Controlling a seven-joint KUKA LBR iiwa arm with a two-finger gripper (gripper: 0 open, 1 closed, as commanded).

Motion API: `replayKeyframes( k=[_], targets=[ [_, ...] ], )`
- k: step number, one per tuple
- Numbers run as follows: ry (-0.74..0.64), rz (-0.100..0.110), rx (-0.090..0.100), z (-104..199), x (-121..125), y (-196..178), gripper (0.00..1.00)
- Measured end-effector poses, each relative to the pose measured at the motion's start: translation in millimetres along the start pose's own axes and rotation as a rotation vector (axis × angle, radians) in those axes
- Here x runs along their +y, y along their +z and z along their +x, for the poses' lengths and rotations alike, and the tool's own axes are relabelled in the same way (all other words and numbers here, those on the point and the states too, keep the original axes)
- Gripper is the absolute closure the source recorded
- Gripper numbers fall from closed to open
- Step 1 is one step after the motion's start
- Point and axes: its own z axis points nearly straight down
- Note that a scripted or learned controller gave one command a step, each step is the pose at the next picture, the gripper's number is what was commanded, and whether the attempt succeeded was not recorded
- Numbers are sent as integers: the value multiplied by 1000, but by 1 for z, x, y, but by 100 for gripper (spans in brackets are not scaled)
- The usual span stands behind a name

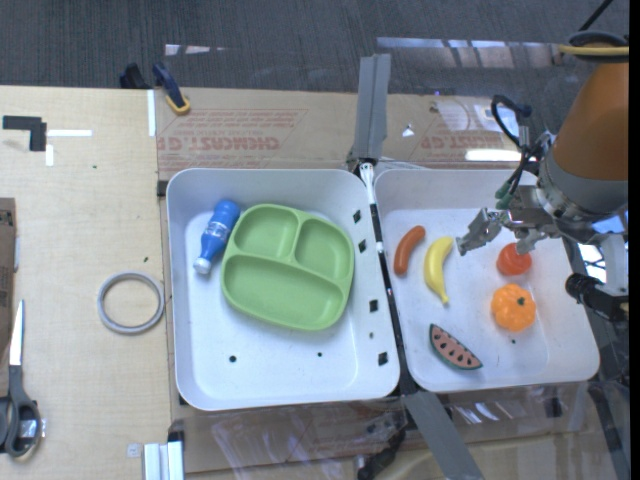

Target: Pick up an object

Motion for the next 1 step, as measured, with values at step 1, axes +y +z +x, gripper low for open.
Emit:
replayKeyframes(
  k=[1],
  targets=[
    [4,-2,0,-22,42,137,0]
  ],
)
